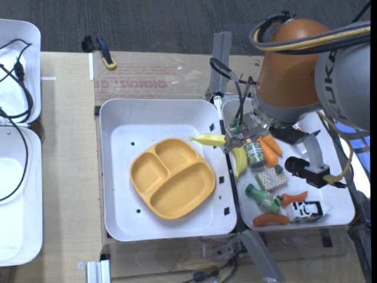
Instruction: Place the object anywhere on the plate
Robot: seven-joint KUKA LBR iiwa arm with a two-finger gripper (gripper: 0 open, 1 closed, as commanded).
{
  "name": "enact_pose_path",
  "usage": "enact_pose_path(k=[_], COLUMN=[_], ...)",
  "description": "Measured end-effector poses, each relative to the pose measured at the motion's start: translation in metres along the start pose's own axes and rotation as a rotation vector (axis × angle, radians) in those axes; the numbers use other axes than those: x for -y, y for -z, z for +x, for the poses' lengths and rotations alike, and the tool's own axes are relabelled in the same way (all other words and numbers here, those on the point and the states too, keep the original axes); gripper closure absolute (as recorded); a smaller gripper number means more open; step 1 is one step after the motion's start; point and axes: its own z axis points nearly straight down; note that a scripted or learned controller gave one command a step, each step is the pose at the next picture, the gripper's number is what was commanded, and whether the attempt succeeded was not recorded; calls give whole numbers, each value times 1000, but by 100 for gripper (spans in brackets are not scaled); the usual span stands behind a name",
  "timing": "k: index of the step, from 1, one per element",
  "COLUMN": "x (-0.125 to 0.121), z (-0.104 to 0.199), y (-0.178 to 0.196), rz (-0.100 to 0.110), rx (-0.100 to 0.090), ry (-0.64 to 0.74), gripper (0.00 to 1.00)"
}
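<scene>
On the desk (65, 158) we count two white bins. In the left bin (118, 158) sits one yellow plate (172, 177). It looks smooth like plastic, with round corners and three hollow parts. Above the wall between the bins we see one yellow banana (210, 139), long and curved, lying flat in the air. The tool (234, 135) is right at the banana's right end, but we cannot tell if it grips it. The banana is up past the plate's top right corner, not touching it. In the right bin (344, 208) we see one more banana (240, 161), one orange carrot (270, 148), one little can (255, 154) and one green bottle (263, 197).
</scene>
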Motion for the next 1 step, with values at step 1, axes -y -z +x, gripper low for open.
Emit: enact_pose_path(k=[1], x=[11], z=[27], y=[54], rz=[-2], rx=[1], ry=[48], gripper=[100])
